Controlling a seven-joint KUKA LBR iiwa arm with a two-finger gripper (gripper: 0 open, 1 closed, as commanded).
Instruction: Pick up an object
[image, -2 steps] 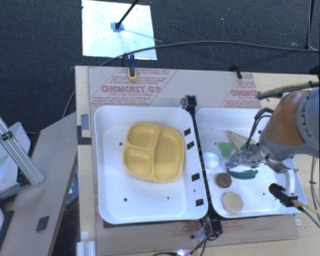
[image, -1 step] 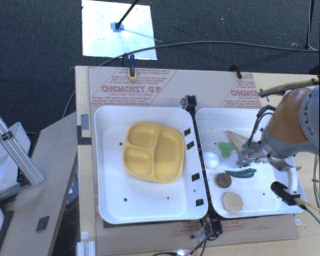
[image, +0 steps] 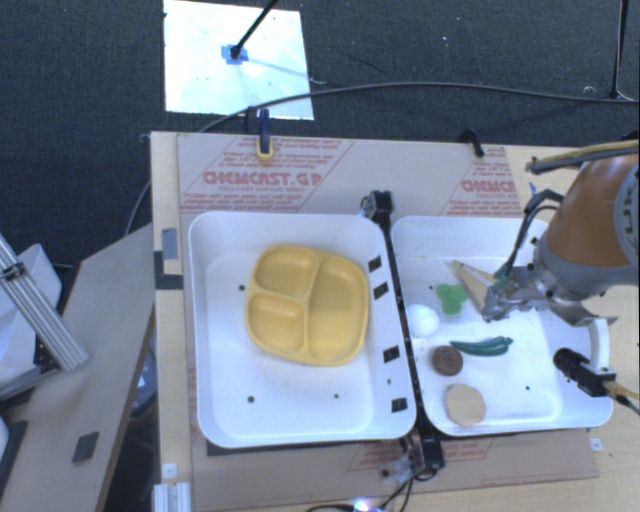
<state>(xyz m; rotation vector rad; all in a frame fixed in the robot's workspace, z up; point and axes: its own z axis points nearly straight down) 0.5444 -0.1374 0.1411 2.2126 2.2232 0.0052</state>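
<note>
Dark green pepper-shaped toy (image: 482, 346), long and curved, lies below end effector (image: 494, 308).

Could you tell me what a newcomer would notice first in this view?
Probably the yellow divided plate, alone in the left bin. Next, the grey-and-orange arm reaching into the right bin, its gripper low beside a green pepper among small items.

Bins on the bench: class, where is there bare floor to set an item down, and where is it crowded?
Free: the left bin, bare all round the yellow divided plate, widest along its front wall. Also the right bin's front right corner, beyond the tan disc. Crowded: the right bin's left half, where the claw hovers over the green pepper, white ball and brown disc.
</note>
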